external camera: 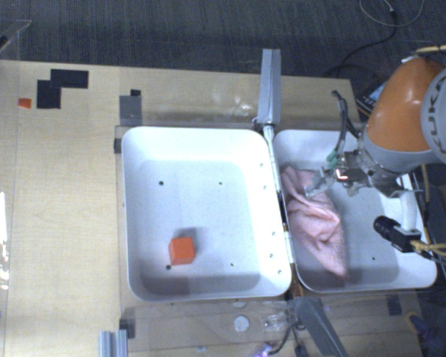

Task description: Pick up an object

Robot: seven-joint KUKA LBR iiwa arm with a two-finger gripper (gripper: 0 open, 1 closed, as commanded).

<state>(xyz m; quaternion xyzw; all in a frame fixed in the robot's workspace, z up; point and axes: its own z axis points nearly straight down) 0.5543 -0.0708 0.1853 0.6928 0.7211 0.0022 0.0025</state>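
A crumpled pink cloth (317, 223) lies along the left side of the right bin (401, 270). A small orange block (182, 251) sits in the lower left part of the left bin (208, 155). My gripper (321, 184) hangs low over the right bin, reaching in from the right. Its tip is at the cloth's upper edge, and whether it touches the cloth I cannot tell. The grey arm with its orange band (401, 114) rises behind it and hides the bin's far right corner.
A metal divider post (270, 88) stands between the two bins at the back. Black cables and a black fitting (392, 230) hang on the arm's right side. Black markers (59, 86) and a small orange square (24, 103) lie on the bench at the far left.
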